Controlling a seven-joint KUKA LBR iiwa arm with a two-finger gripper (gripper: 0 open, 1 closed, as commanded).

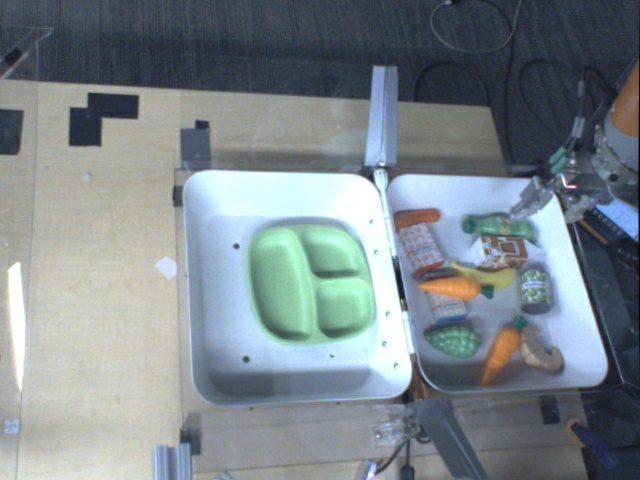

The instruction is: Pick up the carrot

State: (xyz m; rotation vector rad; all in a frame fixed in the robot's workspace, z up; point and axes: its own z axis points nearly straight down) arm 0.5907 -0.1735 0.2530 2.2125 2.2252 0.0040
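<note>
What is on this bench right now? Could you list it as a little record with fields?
left bin: holds a green divided tray
right bin: holds toy food
carrots: two, one near the bin's middle, another at the near edge
other items: sausage, banana, small can
gripper: over the right bin's far right corner, holding nothing visible

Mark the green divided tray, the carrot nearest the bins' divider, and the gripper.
green divided tray point(310, 280): camera view, middle ridge.
carrot point(450, 288): camera view, orange body.
gripper point(527, 201): camera view, fingertip end, over the right bin's far rim.
</note>
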